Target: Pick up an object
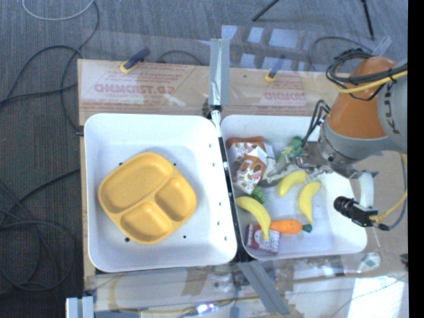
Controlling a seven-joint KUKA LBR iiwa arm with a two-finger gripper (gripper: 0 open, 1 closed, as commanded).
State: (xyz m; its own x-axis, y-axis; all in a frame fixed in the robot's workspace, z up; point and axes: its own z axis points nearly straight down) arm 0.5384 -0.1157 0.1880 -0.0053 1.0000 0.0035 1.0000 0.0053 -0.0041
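Observation:
In the right bin (344,244) lie three yellow bananas: a small one (291,181) near the middle, one (309,201) to its right and one (256,212) at the lower left. An orange carrot (287,227) lies near the front, beside a red packet (263,238). An orange-and-white snack bag (248,164) rests against the bin's left wall. My gripper (296,159) reaches low into the bin from the right, just above the small middle banana and next to a green item (294,144). Nothing is visibly held.
The left bin (106,134) holds a yellow divided plate (147,196). A black part on a cable (354,211) hangs below the arm over the right bin's right side. The orange wrist band (358,108) looms over that bin's back right corner.

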